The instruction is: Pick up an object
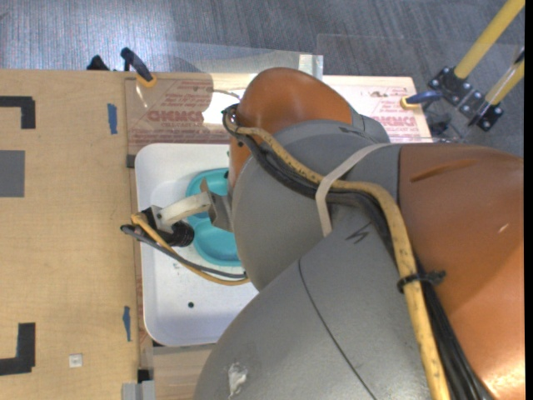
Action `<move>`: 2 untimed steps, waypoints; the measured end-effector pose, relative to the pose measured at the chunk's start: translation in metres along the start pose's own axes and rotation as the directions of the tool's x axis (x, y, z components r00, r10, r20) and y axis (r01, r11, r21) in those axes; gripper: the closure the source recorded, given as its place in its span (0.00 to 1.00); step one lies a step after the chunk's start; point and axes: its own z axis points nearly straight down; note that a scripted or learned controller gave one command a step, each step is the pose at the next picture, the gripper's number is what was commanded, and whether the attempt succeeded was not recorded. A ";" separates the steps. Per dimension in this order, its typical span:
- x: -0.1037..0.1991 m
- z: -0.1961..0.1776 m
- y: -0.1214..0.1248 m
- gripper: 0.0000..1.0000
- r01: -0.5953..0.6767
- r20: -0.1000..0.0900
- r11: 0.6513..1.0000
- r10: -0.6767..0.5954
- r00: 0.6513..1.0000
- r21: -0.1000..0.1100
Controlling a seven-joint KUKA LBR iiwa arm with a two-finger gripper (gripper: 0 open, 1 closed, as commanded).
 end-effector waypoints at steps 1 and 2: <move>0.002 -0.009 0.002 1.00 -0.003 -0.002 1.000 0.003 1.000 -0.002; -0.004 0.034 0.000 1.00 0.013 0.015 1.000 -0.013 1.000 0.000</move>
